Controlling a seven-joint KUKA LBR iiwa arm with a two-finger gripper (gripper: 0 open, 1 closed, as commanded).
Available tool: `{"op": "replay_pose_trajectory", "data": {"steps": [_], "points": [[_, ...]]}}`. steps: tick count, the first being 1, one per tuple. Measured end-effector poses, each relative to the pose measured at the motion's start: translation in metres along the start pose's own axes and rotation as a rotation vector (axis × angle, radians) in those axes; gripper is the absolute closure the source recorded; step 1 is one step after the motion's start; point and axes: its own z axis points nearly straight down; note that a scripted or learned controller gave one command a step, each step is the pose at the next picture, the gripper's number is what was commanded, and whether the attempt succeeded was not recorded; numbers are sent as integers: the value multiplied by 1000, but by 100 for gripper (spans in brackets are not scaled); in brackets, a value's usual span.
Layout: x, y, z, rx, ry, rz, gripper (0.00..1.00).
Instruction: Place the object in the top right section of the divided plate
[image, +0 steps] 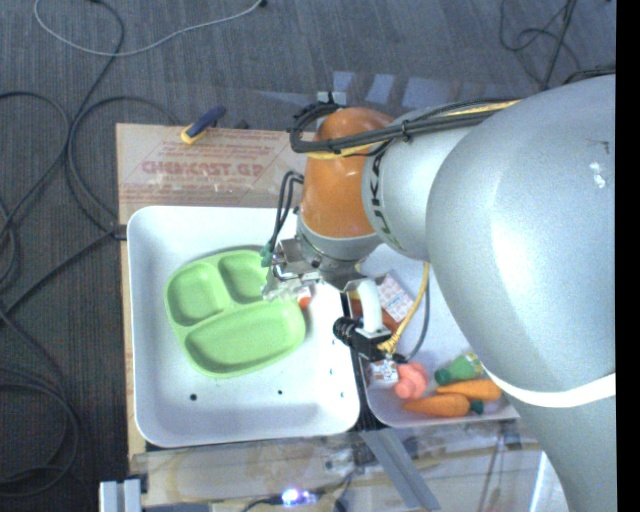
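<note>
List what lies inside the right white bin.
Right white bin: an orange toy carrot, a pink lump, a green-topped carrot and a printed card. The arm covers the rest.

A single fixed camera looks down from above the surface at a slant, fairly close; the left bin sits near the middle of the frame, seen whole, with the green divided plate inside it; the right bin is cut off behind the arm, which enters from the right and looms large because it rises toward the lens; dark carpeted floor with loose cables runs along the far and left sides; the near edge of the surface lies at the bottom of the frame.
</note>
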Motion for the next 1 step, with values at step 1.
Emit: {"op": "replay_pose_trajectory", "data": {"steps": [1], "points": [[-27, -63, -67, -5, 0, -568, 100]]}}
